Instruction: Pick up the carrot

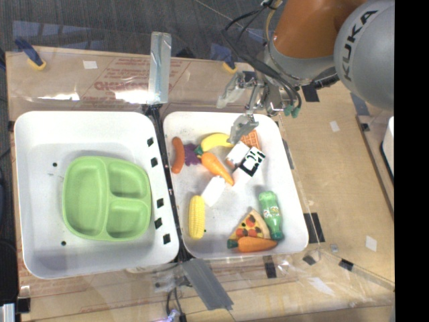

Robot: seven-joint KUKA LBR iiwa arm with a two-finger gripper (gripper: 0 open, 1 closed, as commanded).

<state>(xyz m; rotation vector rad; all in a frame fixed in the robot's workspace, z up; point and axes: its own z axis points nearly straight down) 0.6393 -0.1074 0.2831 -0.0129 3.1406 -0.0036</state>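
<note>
Wooden bench (335, 180) under clear plastic sheeting carries two shallow white bins side by side, with a dark floor showing beyond its far edge. Taking the right bin (287, 180) as the landmark: the left bin (27, 180) sits against its left wall and holds a green divided plate (106, 196).

Inside the right bin, a carrot (217, 166) lies at a slant near the middle of the upper half, thick end toward the upper left, tip toward the lower right. A yellow banana (214, 141) lies just above it, a small purple piece (192, 153) just to its left, and a reddish sausage (177, 155) stands along the bin's left wall. A white block (213, 192) lies just below the carrot's tip, and a corn cob (196, 216) below that. A second orange carrot (255, 244) lies along the bin's near wall, touching a pizza slice (251, 225). A green bottle (271, 215) lies near the right wall.

The gripper (242, 127) hangs over the bin's upper part, just to the right of the banana and above a black-and-white patterned block (247, 158). Whether it is open or closed cannot be told. Nothing is visibly held by it, and the carrot lies apart from it, to its lower left.
</note>
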